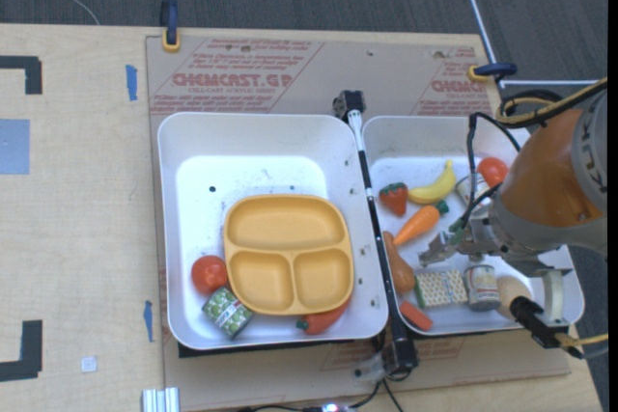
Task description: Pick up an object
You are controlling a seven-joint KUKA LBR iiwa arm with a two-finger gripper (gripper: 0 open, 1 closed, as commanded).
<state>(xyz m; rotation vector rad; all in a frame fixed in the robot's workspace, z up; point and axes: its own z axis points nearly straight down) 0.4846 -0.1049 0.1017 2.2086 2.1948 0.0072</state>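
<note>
My gripper [439, 251] hangs low over the right bin [425, 132], reaching in from the right. It is just below the orange carrot [416, 225] and just above a tan square cracker [442, 288]. A small can [480, 286] lies right beside the cracker, under the wrist. Nothing shows as held. Also in this bin are a yellow banana [434, 187], a strawberry [393, 199], a red tomato [491, 171], a brownish pear-like piece [400, 271], a small red-orange piece [416, 315] and a pale roll [513, 288].
The left bin [183, 207] holds a yellow divided plate [288, 252], a red tomato [208, 273], a green-and-white pack [226, 312] and a red piece [321, 323] peeking out under the plate. The arm's orange band [546, 178] covers the right bin's right side.
</note>
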